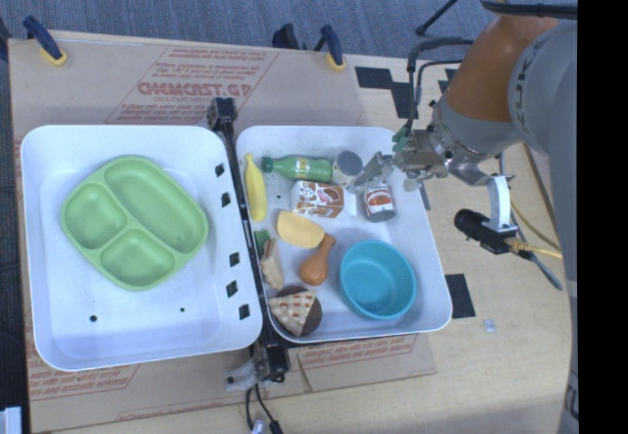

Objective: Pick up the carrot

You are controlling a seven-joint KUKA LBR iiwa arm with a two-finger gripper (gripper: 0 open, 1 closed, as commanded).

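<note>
The carrot (316, 263) is a short orange piece near the middle of the right bin (432, 270). It lies between a yellow wedge (299, 229) and a blue bowl (377, 280), and its upper end touches the wedge. My gripper (377, 170) hangs over the bin's upper right part, just above a small can (379, 203). That puts it up and to the right of the carrot, well apart from it. Nothing shows in the gripper.
The right bin also holds a green bottle (299, 168), a banana (255, 189), a printed packet (320, 198), a grey round lid (348, 164) and a brown cake slice (296, 310). The left bin (39, 245) bears a green divided plate (134, 221).
</note>
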